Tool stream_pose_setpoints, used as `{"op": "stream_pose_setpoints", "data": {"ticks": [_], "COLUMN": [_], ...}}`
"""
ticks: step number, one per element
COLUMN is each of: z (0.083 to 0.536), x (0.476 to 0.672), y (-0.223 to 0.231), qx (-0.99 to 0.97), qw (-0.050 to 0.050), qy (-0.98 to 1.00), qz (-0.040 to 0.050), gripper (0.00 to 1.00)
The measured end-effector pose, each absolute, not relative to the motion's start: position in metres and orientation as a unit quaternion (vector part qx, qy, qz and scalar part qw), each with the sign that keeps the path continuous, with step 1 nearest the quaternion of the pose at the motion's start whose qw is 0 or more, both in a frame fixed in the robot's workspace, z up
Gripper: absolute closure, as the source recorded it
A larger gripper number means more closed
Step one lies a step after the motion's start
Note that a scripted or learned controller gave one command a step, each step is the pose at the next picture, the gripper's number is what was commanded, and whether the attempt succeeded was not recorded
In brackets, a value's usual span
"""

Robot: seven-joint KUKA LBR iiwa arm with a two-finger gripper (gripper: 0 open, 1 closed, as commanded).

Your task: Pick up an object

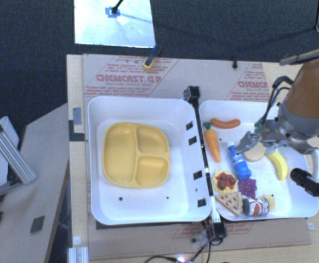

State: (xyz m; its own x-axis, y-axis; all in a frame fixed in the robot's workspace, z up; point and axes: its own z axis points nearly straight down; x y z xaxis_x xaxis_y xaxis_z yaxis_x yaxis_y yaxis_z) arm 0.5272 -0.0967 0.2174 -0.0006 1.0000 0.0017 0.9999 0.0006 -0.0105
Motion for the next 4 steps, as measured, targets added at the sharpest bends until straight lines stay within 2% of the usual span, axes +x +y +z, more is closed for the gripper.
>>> {"op": "stream_pose_setpoints", "data": {"ticks": [1, 4], "z": [0.223, 0.085], "x": [0.530, 0.528], "y": [-0.097, -0.088], "qx": [-0.706, -0.707], "qw": [0.000, 0.001], "qy": [-0.708, -0.707], "qz": [-0.0005, 0.0002], "gripper": [0.00, 0.00]}}
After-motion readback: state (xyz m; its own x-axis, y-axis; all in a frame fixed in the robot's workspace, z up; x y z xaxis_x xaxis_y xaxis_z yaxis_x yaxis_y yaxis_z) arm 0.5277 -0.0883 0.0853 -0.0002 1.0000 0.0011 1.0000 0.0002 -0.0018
